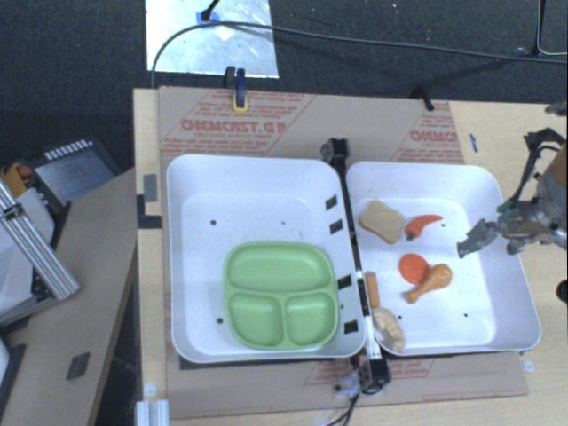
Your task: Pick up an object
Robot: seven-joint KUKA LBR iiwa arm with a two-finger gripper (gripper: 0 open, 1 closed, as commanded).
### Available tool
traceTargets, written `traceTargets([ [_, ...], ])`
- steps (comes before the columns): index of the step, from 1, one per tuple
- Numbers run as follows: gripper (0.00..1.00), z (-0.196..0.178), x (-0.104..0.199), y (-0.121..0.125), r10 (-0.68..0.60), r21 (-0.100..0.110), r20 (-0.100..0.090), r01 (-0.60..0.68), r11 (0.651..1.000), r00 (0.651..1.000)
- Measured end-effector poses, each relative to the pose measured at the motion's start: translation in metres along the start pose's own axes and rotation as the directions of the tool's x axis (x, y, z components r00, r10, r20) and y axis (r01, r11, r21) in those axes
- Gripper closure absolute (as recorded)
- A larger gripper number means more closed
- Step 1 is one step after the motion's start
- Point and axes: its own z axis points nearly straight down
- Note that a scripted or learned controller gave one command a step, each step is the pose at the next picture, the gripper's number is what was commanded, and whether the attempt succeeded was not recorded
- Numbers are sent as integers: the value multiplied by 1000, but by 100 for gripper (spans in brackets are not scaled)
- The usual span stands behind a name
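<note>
So right now I'm in the approach step, nothing picked yet. My end effector point(470, 240) is poking in over the right edge of the right bin point(497, 327), and honestly I can't tell from this angle what state it's in, it's just a dark grey blob at the tip. Nothing is visibly in it.

The pickable stuff all sits in that right bin. Closest candidate looks like the drumstick point(431, 281), a toy chicken leg lying flat near the bin's middle. Its long axis runs diagonally: fat end up and to the right, skinny bone end pointing down-left. It's touching or just overlapping the orange-red round piece point(412, 266) on its upper left, so that's a bit crowded. Further up there's a bread slice point(382, 221) and a red chili pepper point(422, 225) just beside it, the pepper curving with its tip toward the right.

My guess for the next move: slide left over the drumstick, line up across its diagonal rather than along it, then drop straight down. Going for the fat end probably keeps me clear of the round piece.

Left bin just has the green divided plate point(280, 293), not my concern.
</note>
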Motion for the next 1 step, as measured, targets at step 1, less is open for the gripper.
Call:
traceTargets([
  [1,0,-7,1,2,-4,-13,3,4,1000,1000],
])
